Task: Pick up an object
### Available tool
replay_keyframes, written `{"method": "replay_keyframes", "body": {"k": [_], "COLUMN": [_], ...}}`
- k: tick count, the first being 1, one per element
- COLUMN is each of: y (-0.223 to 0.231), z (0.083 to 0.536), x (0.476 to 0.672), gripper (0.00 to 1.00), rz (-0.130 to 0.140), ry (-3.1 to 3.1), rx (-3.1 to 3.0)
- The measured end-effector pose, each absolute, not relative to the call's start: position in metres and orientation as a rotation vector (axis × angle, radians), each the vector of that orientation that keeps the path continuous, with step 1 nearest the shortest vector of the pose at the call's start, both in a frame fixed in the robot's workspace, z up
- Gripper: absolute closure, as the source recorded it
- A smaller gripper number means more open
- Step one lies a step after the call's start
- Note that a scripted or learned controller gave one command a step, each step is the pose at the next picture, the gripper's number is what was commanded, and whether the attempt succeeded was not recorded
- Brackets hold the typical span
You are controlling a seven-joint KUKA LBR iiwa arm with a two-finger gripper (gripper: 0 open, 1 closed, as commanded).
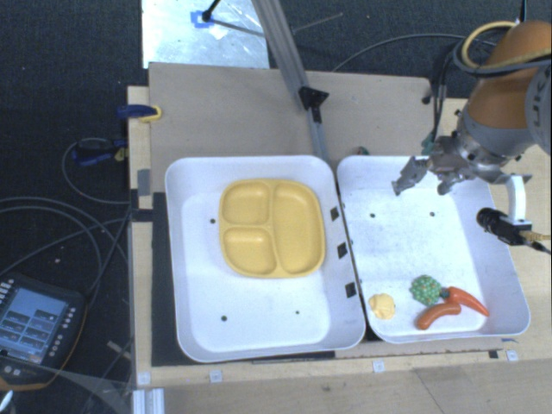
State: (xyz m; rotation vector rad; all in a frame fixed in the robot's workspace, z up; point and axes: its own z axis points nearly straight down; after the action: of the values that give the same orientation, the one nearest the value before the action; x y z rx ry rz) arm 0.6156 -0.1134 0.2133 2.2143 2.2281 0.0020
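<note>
Bins sit side by side on the table, two shallow white ones. The left bin holds a yellow divided plate with three compartments, lying flat in the bin's upper middle part. The right bin holds three small things gathered near its front right corner: a pale yellow lump near the front left, a green knobbly piece to its right, and an orange curved piece touching the green one and running out toward the bin's right wall. All three lie on the bin floor.

The arm, grey with an orange band, comes in from the right over the far right part of the right bin. Its hand hangs above the far end of that bin, well apart from the three small things at the near end. The two fingers stand spread apart, open, with nothing between them; one finger points down and left, the other sits just to its right.

A grey pole slants across the table from the top of the view down to the gap between the bins. A handheld control unit lies on the dark floor at the lower left, with cables around it.
</note>
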Motion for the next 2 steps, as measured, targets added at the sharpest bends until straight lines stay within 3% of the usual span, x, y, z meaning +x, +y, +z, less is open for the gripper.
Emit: {"method": "replay_keyframes", "body": {"k": [1,2], "y": [-0.113,-0.107], "z": [0.213,0.154], "x": [0.616,0.620], "gripper": [0.00,0.00], "rz": [0.003,-0.004], "ry": [2.227,2.232], "rx": [2.216,2.216]}}
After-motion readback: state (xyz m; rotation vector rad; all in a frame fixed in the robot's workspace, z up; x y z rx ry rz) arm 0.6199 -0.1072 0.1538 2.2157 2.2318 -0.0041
